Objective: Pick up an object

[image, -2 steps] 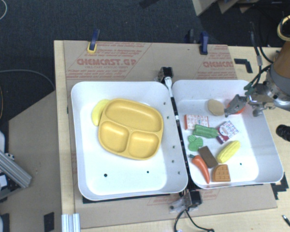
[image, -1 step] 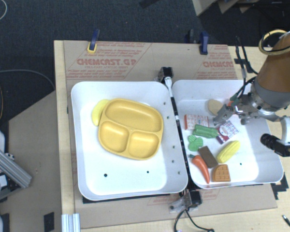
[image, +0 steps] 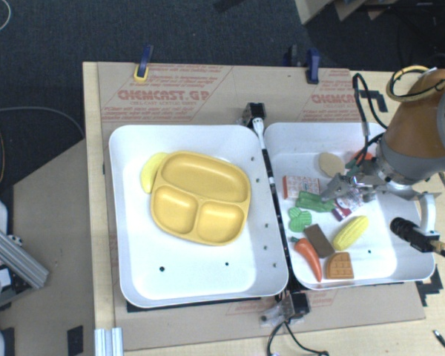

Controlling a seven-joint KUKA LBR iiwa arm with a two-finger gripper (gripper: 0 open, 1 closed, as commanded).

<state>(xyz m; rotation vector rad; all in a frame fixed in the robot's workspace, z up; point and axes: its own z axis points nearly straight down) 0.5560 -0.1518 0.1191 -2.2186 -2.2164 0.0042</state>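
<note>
My gripper hangs low over the middle of the right bin, reaching in from the right. Just under and around it lie several toy foods: a green leafy piece, a yellow corn cob, a tan round cookie, a small card with red print, a green pepper-like piece, a brown block, an orange-red chili and a waffle square. The fingers sit close above a small pink-and-dark item beside the corn. Nothing shows clearly between them.
The left bin holds a yellow divided plate with a yellow banana-like piece tucked at its left edge. A black rail separates the bins. Cables loop over the right bin's far corner.
</note>
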